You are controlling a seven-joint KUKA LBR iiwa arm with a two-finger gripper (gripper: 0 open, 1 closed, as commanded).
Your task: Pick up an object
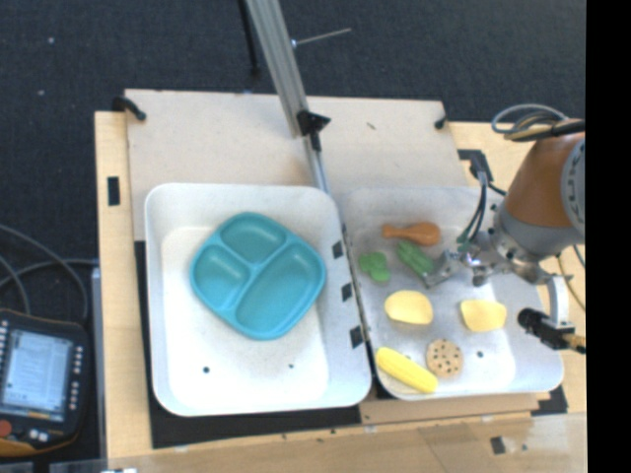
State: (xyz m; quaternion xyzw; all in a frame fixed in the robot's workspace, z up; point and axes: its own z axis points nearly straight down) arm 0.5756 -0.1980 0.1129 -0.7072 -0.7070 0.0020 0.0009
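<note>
White plastic bins sit side by side on the bench (246, 136). The arm (540, 190), grey with its orange band, reaches in from the right over the right bin (537, 363). The gripper (452, 267) hangs low over the bin's upper middle, its metal tip pointing left. Whether it is open or closed cannot be told; nothing is visibly held.

Positions relative to the gripper:
- Green pepper-like piece (415, 257): just left of the tip, very near it; contact cannot be confirmed.
- Brown drumstick-shaped piece (413, 232): above and left, near.
- Small green round piece (374, 265): further left, beyond the pepper-like piece, close to the bin's left wall.
- Pale yellow rounded piece (408, 308): below and slightly left, apart from the tip.
- Second pale yellow piece (483, 314): below and right, under the wrist hardware.
- Cookie with dark chips (445, 358): well below, lying flat.
- Yellow corn-like piece (405, 370): well below and left, lying at a slant, just beside the cookie.

Left bin (173, 363): well to the left of the gripper, holding a teal divided plate (258, 275) with three compartments. A slanted aluminium post (281, 52) rises behind the bins, above and left of the tool.
</note>
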